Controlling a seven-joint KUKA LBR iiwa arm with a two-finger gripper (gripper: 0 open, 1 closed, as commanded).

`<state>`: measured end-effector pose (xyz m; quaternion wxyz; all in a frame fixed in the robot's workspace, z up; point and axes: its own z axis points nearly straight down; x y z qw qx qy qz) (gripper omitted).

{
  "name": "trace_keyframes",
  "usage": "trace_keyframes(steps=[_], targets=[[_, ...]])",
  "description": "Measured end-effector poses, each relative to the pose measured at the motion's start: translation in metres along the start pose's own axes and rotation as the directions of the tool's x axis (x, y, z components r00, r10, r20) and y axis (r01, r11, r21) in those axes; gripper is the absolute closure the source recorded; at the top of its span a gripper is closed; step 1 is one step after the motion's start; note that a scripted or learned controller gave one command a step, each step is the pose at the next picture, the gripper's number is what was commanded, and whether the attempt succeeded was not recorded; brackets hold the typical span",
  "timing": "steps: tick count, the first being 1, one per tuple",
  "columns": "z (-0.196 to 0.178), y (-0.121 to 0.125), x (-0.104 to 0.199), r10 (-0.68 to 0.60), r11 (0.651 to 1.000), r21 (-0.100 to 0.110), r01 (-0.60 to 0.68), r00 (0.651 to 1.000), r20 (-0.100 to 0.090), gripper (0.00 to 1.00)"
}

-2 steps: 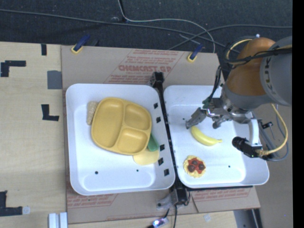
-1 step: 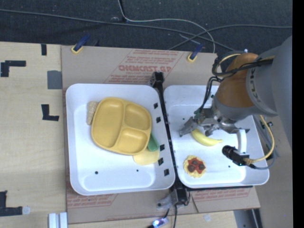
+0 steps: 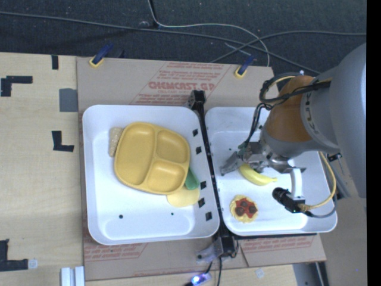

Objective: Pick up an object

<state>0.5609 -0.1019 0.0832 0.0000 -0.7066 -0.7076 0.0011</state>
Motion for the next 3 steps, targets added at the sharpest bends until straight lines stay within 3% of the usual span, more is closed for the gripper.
trace_keyframes(steps=[1, 3], targets=[[-0.012, 0.001, 0.0, 0.0, 1.0, -0.003, 0.0, 1.0, 0.001, 1.0], [-0.11, -0.005, 0.012, 0.0, 1.0, -0.003, 0.0, 1.0, -0.002, 1.0]])
